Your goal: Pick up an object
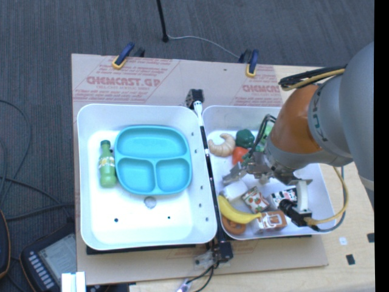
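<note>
Plainly yellow, curved banana [233, 210].

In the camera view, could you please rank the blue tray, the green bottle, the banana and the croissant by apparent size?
1. Blue tray
2. Banana and green bottle: too alike to rank
3. Croissant

Arm [316, 123] hides right bin [209, 163] mid; jaws maybe obscured.

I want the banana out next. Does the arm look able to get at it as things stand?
Probably yes. The banana lies uncovered near the right bin's front left corner, close below the gripper. The bin wall and the small packet beside it may crowd a grasp.
</note>
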Controlling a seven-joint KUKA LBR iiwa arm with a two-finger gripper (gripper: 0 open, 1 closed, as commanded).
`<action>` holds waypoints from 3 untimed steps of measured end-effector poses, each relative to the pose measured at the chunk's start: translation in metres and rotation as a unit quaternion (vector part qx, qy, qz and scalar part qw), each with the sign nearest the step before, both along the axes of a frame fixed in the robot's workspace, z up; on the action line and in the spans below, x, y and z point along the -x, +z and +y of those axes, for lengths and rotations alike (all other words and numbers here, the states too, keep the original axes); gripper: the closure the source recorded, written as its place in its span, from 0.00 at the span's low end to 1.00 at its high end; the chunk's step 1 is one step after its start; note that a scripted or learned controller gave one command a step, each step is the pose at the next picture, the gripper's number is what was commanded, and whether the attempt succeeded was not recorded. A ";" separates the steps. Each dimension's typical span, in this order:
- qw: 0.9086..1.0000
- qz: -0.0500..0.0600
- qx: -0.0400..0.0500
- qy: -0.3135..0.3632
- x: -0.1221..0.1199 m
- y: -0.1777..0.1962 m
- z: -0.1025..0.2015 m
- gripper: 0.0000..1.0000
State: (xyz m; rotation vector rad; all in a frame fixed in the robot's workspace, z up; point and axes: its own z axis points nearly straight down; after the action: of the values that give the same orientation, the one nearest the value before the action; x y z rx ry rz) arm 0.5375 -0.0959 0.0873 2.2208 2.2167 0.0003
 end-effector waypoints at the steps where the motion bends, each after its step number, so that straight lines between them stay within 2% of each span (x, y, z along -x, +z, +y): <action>1: 1.000 -0.003 0.000 0.000 -0.002 0.011 0.000 1.00; 2: 1.000 -0.002 0.000 0.000 -0.001 0.011 0.000 0.00; 3: 1.000 -0.002 0.000 0.000 -0.001 0.020 0.001 1.00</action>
State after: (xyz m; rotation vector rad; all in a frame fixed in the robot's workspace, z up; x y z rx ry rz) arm 0.5390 -0.0954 0.1074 2.2198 2.2150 0.0052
